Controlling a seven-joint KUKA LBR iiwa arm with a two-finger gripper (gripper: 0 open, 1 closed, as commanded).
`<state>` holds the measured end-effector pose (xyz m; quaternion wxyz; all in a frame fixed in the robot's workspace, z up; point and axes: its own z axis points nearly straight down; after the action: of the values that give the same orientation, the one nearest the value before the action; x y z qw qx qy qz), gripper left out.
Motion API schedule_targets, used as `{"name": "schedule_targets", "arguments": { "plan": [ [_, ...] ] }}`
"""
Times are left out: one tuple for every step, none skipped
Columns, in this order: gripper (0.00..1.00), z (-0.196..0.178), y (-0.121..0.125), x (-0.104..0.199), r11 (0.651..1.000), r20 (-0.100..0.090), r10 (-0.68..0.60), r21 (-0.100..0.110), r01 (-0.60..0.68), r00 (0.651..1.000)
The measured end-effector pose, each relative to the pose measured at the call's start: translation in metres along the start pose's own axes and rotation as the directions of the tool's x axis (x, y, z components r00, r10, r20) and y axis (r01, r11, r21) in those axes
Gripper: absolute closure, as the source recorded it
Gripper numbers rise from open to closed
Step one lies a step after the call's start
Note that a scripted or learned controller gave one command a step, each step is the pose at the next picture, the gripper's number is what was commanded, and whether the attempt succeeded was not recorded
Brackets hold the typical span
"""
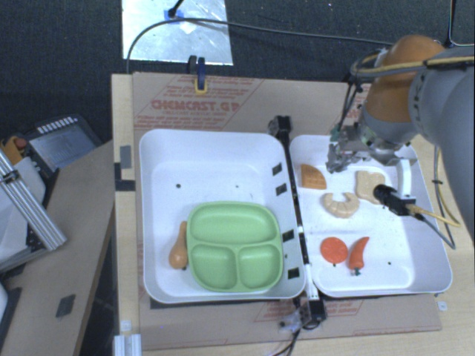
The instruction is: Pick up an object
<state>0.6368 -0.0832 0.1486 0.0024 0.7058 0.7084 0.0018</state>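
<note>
Red chili pepper [358,252] stands nearly upright in your view, stem toward you. Your end effector [338,156] hovers above the orange wedge [312,177]; I cannot tell its state, perhaps from blur.

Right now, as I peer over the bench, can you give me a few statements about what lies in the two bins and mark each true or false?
1. The green divided tray lies in the left bin. True.
2. The red pepper lies in the left bin. False: it lies in the right bin, beside the tomato slice.
3. The gripper hangs over the right bin. True.
4. The croissant rests on the green tray. False: it lies on the right bin's floor.
</note>
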Motion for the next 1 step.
{"name": "schedule_targets", "arguments": {
  "plan": [
    [1.0,-0.0648,-0.0008,0.0014,1.0,0.0,-0.001,-0.002,0.001,1.0]
  ]
}}
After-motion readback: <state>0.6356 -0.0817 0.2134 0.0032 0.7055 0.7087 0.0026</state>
